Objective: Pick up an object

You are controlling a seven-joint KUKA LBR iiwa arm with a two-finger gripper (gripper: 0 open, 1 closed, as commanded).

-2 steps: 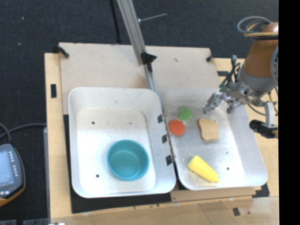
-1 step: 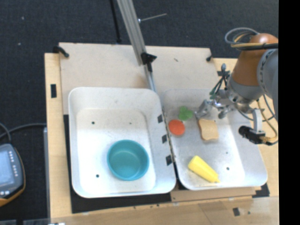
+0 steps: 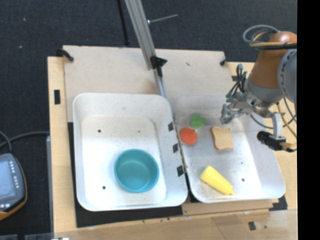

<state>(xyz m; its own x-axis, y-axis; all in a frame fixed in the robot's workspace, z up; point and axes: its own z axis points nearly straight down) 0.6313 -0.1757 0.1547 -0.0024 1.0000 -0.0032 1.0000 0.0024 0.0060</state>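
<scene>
Gripper (image 3: 227, 115) over the right bin's (image 3: 260, 181) far edge, just beyond the bread slice (image 3: 222, 138); can't tell its state. Green piece (image 3: 198, 120) and red ball (image 3: 188, 136) near the bin's left wall, yellow corn (image 3: 216, 180) by the near edge. Right half of the bin floor open. Teal bowl (image 3: 136, 170) alone in left bin (image 3: 90, 134).

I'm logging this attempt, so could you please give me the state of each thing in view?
Gripper: above right bin's back edge, holding nothing.
Teal bowl: upright, in left bin.
Tan bread piece: lying in right bin.
Yellow piece: lying flat.
Red piece: resting beside green piece.
</scene>
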